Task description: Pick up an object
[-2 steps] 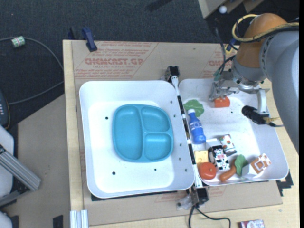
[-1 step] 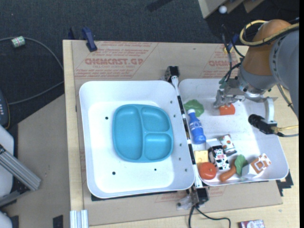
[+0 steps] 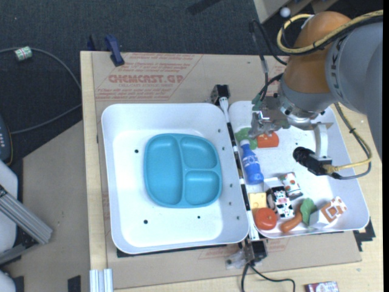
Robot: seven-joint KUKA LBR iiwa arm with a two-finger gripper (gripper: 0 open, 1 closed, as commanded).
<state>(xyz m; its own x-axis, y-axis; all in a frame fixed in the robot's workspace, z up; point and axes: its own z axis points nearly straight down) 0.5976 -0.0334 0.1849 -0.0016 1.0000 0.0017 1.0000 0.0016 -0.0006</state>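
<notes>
While we look down on the two-finger gripper (image 3: 262,121) at the grey arm's tip, low over the right white bin (image 3: 352,190), we cannot tell how it is set or whether it has anything. A small orange block (image 3: 268,140) lies just below it, touching or nearly so. A blue bottle (image 3: 250,163) lies beyond, lengthwise along the bin's left wall.

We see the gripper (image 3: 262,126) low in the right bin (image 3: 349,190) beside an orange block (image 3: 268,140); blue bottle (image 3: 250,162) along the divider, teal tray (image 3: 182,170) in left bin (image 3: 121,132).
</notes>
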